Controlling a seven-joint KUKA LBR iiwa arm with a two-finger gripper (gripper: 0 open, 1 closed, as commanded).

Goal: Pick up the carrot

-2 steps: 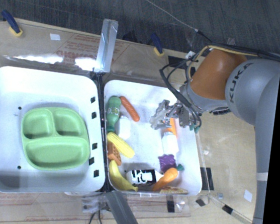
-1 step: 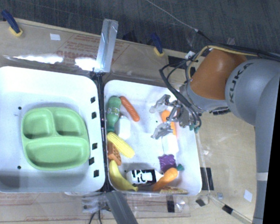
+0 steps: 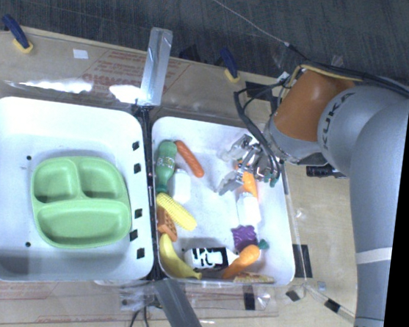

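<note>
- the grey arm (image 3: 355, 140) comes in from the right, with its orange band (image 3: 304, 105) up near the top of the right bin (image 3: 285, 228).
- the gripper (image 3: 242, 172) is over the upper right part of that bin.
- a small orange carrot (image 3: 250, 183) sits between the gripper's fingers, so the fingers are closed on the carrot.
- the carrot is tilted, and it is up by the right wall of the bin, just above a white thing (image 3: 249, 213).
- below the white thing there is a purple toy (image 3: 243, 236) and beside it another orange carrot-like toy (image 3: 246, 259), down in the lower right corner.
- a long orange-red toy (image 3: 190, 159) lies near the top of the bin, well apart from the gripper.
- just beside it, by the left wall, stands a green bottle-like toy (image 3: 165, 163).
- under that lies a yellow corn cob (image 3: 175, 209), a bit slanted.
- a yellow banana (image 3: 174, 261) curves along the bottom of the bin, next to a black and white block (image 3: 208, 256).
- the left bin (image 3: 8, 135) holds a green tray (image 3: 79, 201) with three parts.
- both bins sit side by side on a brown bench (image 3: 323, 218).
</note>
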